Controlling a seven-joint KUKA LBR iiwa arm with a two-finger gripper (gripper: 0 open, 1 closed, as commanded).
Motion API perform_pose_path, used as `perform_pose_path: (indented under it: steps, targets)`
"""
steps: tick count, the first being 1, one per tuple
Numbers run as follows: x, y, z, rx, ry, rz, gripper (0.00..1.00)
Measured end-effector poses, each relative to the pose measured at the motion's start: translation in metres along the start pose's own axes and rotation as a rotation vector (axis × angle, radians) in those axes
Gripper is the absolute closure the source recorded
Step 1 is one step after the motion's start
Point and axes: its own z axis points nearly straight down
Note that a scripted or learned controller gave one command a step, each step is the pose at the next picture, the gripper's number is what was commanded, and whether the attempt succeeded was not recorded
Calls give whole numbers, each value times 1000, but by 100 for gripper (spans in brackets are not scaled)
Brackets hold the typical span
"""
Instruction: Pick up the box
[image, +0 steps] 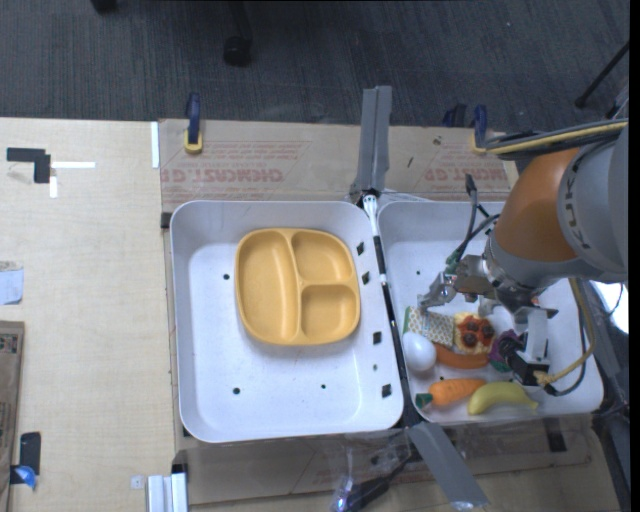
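Note:
The box (432, 326) is small and flat with a green and white pattern. It lies in the right bin (400, 240) near the left wall, beside a white egg (418, 351). My gripper (443, 293) hangs just above the box's far edge, reaching in from the right under the orange band (535, 205) of the arm. Nothing shows held in it. Part of the box's right end is covered by a toy with red and yellow pieces (472, 333).
An orange carrot (458, 391) and a yellow banana (503, 397) lie along the right bin's front edge. Black cables (520, 350) hang by the wrist. The left bin (200, 380) holds a yellow divided plate (297, 285).

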Motion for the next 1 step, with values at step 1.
perform_pose_path:
  steps: [1]
  targets:
    - [-2, -14, 0, -1, 0, -16, 0]
